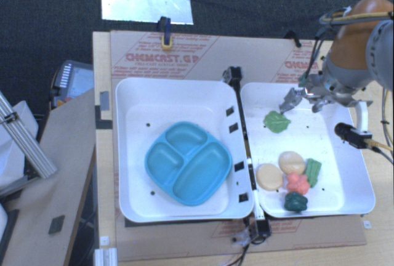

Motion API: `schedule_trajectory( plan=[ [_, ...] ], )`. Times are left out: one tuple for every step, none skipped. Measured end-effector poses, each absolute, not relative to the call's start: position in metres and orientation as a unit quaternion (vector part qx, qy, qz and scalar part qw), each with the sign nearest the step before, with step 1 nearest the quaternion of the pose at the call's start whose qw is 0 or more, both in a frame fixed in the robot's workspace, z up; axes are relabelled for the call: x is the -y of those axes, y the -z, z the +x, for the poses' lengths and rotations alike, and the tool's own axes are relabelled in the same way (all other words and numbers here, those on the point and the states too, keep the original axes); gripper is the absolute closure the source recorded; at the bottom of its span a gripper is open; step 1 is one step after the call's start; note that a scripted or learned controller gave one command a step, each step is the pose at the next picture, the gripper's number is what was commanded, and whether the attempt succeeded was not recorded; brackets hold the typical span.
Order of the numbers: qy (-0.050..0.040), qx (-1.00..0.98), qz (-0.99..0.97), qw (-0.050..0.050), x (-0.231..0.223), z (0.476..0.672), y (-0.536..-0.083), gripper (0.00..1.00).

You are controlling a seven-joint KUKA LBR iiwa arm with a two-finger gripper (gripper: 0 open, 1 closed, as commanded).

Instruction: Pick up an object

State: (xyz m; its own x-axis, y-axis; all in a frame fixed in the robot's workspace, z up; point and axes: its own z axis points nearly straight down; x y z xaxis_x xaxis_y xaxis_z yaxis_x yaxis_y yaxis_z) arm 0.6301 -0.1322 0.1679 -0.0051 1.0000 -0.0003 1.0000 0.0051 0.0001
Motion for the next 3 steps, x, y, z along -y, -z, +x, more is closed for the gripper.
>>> schedule_trajectory(
  plan=[
    [-0.0001,-0.709,0.706,0.000,0.134,0.637,-0.109,0.00],
    [-0.0002,-0.709,0.705,0.001,0.134,0.638,-0.085,0.00],
    [-0.0021,-0.709,0.705,0.003,0.134,0.639,-0.098,1.00]
  ],
)
